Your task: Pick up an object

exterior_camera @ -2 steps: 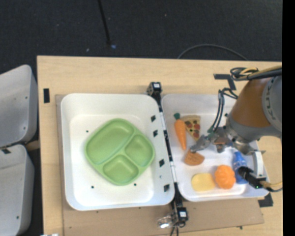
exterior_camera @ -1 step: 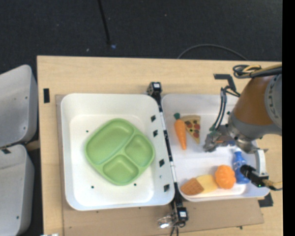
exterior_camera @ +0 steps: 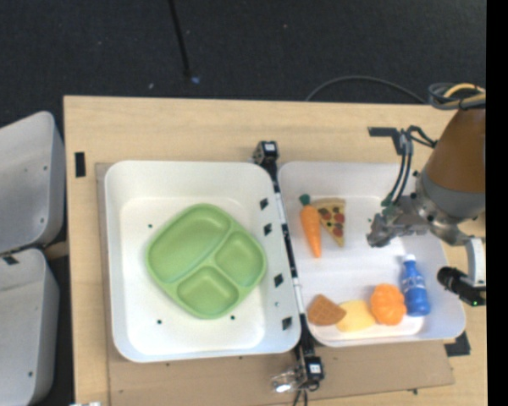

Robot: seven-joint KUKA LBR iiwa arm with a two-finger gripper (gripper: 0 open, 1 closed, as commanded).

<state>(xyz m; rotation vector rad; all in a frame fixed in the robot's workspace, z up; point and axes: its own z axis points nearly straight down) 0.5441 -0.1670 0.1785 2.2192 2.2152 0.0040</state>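
The gripper (exterior_camera: 383,233) hung over the bare middle of the right bin (exterior_camera: 364,178); whether it was parted or closed, I could not tell. To its left lay a toy carrot (exterior_camera: 311,227) beside a pizza slice (exterior_camera: 332,219). Toward the frame's lower right sat a blue bottle (exterior_camera: 413,287), an orange fruit (exterior_camera: 388,304), a yellow piece (exterior_camera: 356,315) and a brown piece (exterior_camera: 325,310). The left bin (exterior_camera: 127,328) held a green divided plate (exterior_camera: 206,260). No writing was legible.

Open floor between carrot (exterior_camera: 311,231) and bottle (exterior_camera: 413,287)
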